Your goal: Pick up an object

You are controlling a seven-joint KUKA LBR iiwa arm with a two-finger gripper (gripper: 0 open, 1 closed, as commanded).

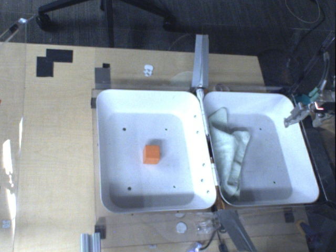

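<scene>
A dark carpeted floor lies behind the pale wooden bench (52,156), with the legs of an office chair base (107,4) spread across the carpet at the top of the view. The bench carries two shallow white bins set side by side and touching along a shared metal divider rail (200,62), presumably so the arm can move things from one to the other without a gap.

The left bin (113,193) holds a single small orange cube (151,154), sitting flat near the middle of the floor and well apart from every wall, which leaves room on all sides for fingers to come down around it. The right bin (304,188) holds a crumpled white cloth (231,151), lying along its left wall against the divider and running from the upper left corner down towards the lower left (its folds look soft and uneven, so it would likely be harder to grip cleanly than the cube).

The gripper (302,113) hangs at the right bin's upper right rim, well apart from both cloth and cube, and nothing sits in it; whether it is spread or closed cannot be told from this slanted view. I judge the pick has not yet begun: either object is a candidate, the cloth being nearer.

A black L-shaped marker (52,61) is stuck to the bench at upper left.
</scene>
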